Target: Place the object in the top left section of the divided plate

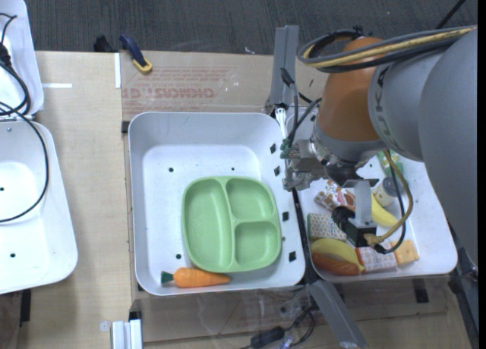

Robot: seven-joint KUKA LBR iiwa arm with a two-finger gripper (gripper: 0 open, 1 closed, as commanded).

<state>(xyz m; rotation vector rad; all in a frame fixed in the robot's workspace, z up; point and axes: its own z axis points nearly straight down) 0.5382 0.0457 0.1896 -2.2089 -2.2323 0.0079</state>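
Observation:
A green divided plate (230, 224) lies in the left bin (152, 188), with nothing in its three sections. An orange carrot (200, 278) rests on the bin floor just below the plate's lower left edge. The gripper (336, 192) hangs under the arm's orange band (349, 105), low over the left side of the right bin (437, 211), above a pile of toy food. The wrist hides its tips. A brown and white piece (327, 199) sits right beside it.
The right bin holds several toy foods: a yellow banana (387, 215), a yellow-red fruit (335, 258), a checkered square (322, 226), a cracker (407, 252). The bins' shared wall (292, 211) stands between gripper and plate. A blue and yellow clamp (135, 54) lies on the bench behind.

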